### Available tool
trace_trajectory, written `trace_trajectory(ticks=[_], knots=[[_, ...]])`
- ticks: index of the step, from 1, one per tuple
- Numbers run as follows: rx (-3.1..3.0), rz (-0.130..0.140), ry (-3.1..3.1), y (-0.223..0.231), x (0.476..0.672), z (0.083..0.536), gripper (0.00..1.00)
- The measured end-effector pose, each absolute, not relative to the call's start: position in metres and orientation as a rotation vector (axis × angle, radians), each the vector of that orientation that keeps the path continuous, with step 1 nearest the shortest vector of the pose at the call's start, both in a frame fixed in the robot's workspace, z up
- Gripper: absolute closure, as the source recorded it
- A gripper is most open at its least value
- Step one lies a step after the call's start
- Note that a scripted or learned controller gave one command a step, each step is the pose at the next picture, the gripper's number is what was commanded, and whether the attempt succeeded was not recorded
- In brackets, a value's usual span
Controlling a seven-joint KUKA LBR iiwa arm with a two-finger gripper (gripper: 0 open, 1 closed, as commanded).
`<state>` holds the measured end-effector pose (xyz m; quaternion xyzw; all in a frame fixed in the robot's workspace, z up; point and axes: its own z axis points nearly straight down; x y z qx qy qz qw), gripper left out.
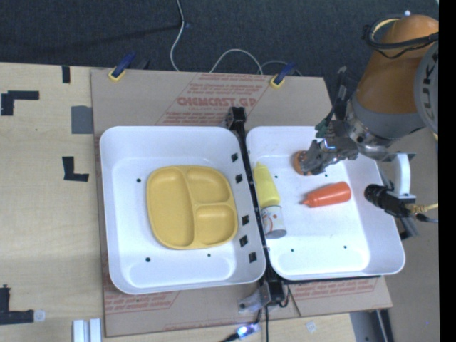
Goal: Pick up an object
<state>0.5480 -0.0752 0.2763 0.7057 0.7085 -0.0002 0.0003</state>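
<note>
End effector [313,159] lowered into the right bin [385,251], directly over a small brown object [298,161]; grip state indeterminate. Carrot [327,195] just below, mustard bottle [267,194] beyond.

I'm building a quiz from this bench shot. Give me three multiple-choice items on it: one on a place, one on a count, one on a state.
1. Where does the yellow divided plate lie?
A. in the left bin
B. in the right bin
C. on the cardboard outside both bins

2. How many compartments does the plate have?
A. two
B. three
C. five

3. How is the yellow bottle placed?
A. standing upright
B. lying on its side
C. resting on the plate

Answers:
1. A, the plate sits in the middle of the left bin.
2. B, raised ridges split it into one long section and two smaller ones.
3. B, it lies lengthwise along the right bin's left wall, left of the orange carrot.
</note>
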Motion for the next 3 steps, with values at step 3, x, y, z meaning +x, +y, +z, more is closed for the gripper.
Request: trace_trajectory(ticks=[3], knots=[[2.216,-0.004,2.230,0.074,0.588,0.227,1.00]])
